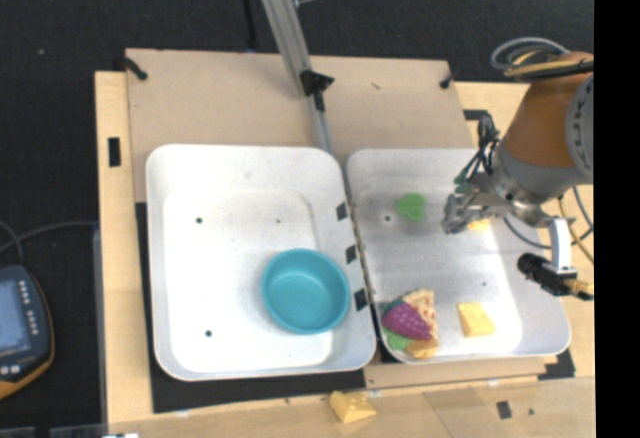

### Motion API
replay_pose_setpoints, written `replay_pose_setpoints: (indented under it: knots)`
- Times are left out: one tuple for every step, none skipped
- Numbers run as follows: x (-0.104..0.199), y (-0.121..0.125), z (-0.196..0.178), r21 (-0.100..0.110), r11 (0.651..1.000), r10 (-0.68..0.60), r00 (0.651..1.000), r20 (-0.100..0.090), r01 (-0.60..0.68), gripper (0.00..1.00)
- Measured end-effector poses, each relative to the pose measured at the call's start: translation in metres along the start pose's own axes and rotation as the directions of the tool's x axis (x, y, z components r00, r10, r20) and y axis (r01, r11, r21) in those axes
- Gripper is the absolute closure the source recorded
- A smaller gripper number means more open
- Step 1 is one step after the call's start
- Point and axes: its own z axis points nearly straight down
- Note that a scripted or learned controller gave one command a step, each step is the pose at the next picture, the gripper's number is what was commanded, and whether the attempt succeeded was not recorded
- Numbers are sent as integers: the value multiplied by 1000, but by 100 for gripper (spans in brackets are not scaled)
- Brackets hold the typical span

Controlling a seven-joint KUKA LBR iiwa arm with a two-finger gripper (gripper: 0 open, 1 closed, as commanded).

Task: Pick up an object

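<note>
My gripper point(457, 218) hangs low over the right bin point(440, 176), a little right of a small green ball-like object point(410, 207). A yellow bit point(480, 223) peeks out just right of the gripper, under the wrist. Near the bin's front sit a purple grape bunch point(407, 321) on a tan slice point(421, 306) and a yellow block point(475, 319). A teal bowl point(305, 290) rests in the left bin point(200, 186).
A grey metal pole point(285, 21) slants up from the gap between the bins. A yellow wedge point(351, 407) lies on the bench in front of the bins. A handheld controller point(20, 321) sits at far left. Cables trail beside the arm at right.
</note>
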Motion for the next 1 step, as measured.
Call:
replay_pose_setpoints:
  knots:
    - [-1,5,-44,-2,1000,-11,1000,1,11,100]
